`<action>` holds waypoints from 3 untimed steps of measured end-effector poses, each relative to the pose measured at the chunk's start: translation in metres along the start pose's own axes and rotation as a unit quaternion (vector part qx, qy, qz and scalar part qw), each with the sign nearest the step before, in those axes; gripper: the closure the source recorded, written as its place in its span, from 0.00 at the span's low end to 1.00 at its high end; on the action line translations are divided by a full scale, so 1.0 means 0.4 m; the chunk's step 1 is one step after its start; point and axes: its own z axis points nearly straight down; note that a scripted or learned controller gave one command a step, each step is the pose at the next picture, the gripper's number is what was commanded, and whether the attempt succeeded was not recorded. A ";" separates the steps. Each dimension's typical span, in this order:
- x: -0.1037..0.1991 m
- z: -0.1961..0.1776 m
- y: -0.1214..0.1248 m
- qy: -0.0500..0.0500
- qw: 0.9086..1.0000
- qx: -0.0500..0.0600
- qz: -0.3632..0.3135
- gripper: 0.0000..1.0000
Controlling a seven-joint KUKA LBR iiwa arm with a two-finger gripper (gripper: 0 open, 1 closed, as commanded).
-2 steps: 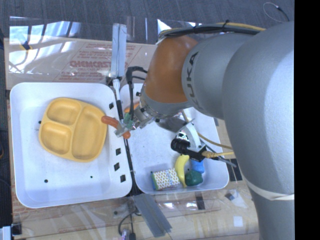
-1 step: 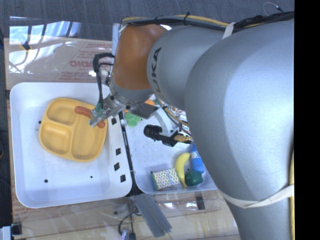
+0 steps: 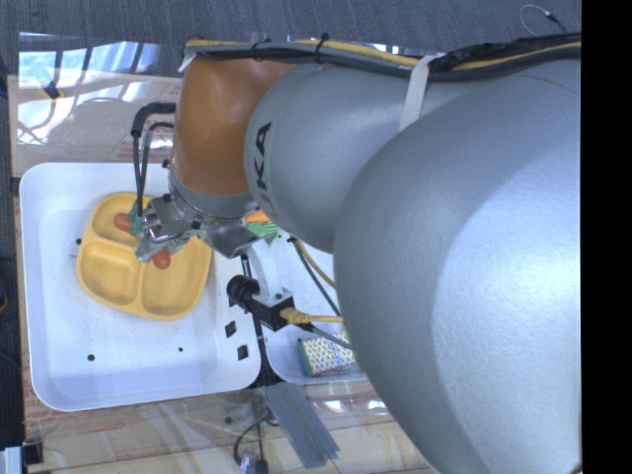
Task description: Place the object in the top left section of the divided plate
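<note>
1. Left shallow white plastic bin (image 3: 59, 363) holds the yellow divided plastic plate (image 3: 118, 275), lying flat.
2. Small red-orange round object (image 3: 122, 221) sits in the plate's upper-left section; a second reddish piece (image 3: 161, 260) shows just right of it, under the tool.
3. Two-finger metal gripper (image 3: 153, 235) hangs over the plate's upper part; can't tell whether it grips anything.
4. Judgement: placement looks near done or done; release and retreat unconfirmed.
5. Right bin (image 3: 296, 363) holds a green patterned block (image 3: 326, 356).
</note>
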 end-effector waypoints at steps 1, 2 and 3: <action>-0.001 0.000 0.000 0.000 1.000 0.000 0.000 0.00; 0.004 -0.020 0.001 0.000 1.000 0.003 -0.004 1.00; 0.005 -0.019 0.001 0.000 1.000 0.003 -0.005 0.00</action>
